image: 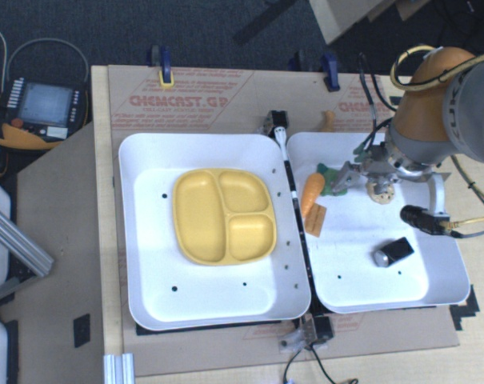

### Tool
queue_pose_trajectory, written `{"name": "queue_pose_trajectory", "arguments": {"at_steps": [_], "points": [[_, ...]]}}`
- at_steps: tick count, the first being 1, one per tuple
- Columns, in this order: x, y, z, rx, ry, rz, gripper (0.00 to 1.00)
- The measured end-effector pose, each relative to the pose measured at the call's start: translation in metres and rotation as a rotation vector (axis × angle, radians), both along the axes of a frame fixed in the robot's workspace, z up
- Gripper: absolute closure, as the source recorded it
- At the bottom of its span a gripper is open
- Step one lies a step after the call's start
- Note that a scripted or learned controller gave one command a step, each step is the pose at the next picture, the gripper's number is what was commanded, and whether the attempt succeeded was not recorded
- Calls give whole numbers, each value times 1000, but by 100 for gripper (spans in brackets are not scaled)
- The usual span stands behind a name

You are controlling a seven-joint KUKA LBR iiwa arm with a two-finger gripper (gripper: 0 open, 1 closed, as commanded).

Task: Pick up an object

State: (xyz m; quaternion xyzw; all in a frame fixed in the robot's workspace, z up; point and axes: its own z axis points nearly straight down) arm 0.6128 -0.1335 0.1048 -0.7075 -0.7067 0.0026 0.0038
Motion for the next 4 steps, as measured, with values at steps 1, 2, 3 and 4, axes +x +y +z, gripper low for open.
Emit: {"name": "queue_pose_trajectory", "arguments": {"at_steps": [1, 2, 3, 4], "points": [[3, 0, 15, -3, -11, 0, 100], [-5, 0, 70, -4, -16, 0, 100], [-4, 0, 113, -4, -16, 2, 100], [5, 48, 124, -1, -14, 7, 100]]}}
